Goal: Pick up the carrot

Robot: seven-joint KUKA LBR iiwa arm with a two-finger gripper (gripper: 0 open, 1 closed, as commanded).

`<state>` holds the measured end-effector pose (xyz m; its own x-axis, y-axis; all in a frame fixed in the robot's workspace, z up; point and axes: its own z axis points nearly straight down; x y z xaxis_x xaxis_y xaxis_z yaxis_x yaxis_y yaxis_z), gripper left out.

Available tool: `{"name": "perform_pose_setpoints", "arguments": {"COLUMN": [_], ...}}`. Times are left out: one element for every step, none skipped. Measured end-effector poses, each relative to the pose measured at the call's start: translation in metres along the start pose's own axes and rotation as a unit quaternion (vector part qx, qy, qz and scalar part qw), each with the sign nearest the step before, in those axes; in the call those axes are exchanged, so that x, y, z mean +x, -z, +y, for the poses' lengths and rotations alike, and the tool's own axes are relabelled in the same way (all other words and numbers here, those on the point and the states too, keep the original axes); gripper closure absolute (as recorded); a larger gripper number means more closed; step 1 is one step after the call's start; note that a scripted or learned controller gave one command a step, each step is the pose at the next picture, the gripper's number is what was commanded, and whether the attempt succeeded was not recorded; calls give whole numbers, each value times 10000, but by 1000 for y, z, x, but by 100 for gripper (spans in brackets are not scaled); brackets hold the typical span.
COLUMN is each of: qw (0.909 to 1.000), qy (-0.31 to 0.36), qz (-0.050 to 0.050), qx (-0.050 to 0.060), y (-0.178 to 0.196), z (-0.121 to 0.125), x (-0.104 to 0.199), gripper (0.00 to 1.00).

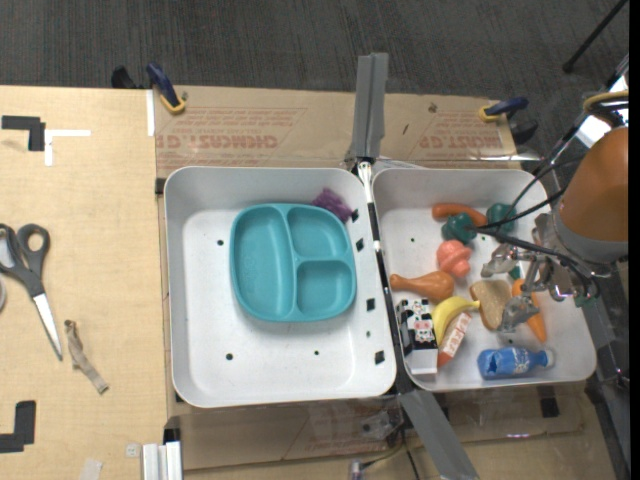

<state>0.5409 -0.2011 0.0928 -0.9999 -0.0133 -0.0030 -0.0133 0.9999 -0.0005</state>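
Hovering low over the right bin [580, 368], the tool [522, 290] sits among crowded toy food, because the carrot [537, 324] lies at that bin's right side, just beside the bread slice [491, 301] and above the blue bottle [512, 361]. Whether the tool is wide or narrow I cannot tell, since metal parts and cables blur together there. An orange sliver, probably the carrot, shows just below it, apparently ungripped.

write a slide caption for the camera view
End effector low over the cluttered right bin, near the carrot; teal plate in the left bin.
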Motion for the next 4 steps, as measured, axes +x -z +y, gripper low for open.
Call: {"name": "perform_pose_setpoints", "arguments": {"qw": [10000, 9967, 9966, 9813], "qy": [23, -812, 826, 1923], "qz": [-31, -3, -6, -6], "qx": [9, -1, -4, -4], "y": [11, 91, 142, 256], "z": [1, 49, 92, 35], "x": [-3, 17, 24, 29], "gripper": [100, 100, 100, 100]}}
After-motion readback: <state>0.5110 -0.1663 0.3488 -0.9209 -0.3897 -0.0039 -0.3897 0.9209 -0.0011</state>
